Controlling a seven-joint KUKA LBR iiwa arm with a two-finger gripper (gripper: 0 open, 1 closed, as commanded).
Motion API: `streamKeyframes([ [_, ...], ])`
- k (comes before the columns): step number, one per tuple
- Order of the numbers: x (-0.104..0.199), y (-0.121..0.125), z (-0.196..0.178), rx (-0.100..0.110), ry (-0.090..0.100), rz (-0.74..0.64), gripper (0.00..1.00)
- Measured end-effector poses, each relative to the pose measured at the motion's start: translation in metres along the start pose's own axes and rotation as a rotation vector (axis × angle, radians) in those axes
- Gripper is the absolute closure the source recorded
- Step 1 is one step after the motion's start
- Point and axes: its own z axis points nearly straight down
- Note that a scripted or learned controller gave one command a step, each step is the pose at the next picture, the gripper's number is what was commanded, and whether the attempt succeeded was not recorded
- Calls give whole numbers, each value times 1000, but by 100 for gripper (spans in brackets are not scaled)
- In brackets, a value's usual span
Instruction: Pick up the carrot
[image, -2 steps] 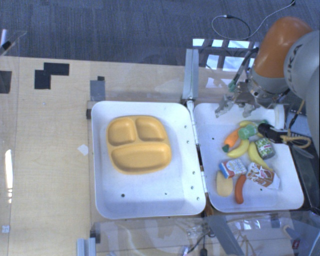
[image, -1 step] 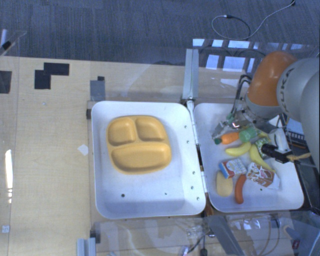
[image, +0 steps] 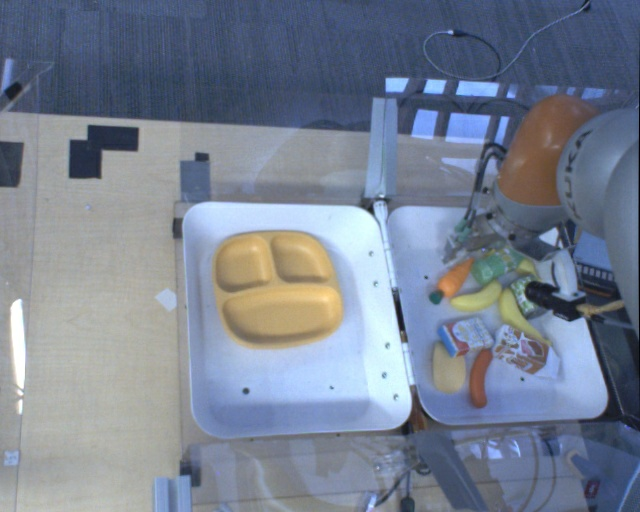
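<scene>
The carrot (image: 455, 278) lies tilted in the right bin (image: 420, 395), near its left wall, its tip touching a yellow banana (image: 478, 297). The claw (image: 470, 235) hovers just beyond it; whether it is clenched or released cannot be told. A crowded descent could nudge the banana or green packet (image: 495, 266), or pinch them instead.

Part of dark lettering, likely "KU", readable on the grey arm (image: 600, 165) beside its orange band. Printed colours on two small packets (image: 520, 348) in the right bin (image: 590, 400), too small to read. No other legible text.
</scene>
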Motion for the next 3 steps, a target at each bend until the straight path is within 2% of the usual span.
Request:
streamKeyframes([
  [1,50,28,-127,8,2,137,100],
  [2,50,27,-126,10,3,136,0],
  [3,50,27,-126,10,3,136,0],
])
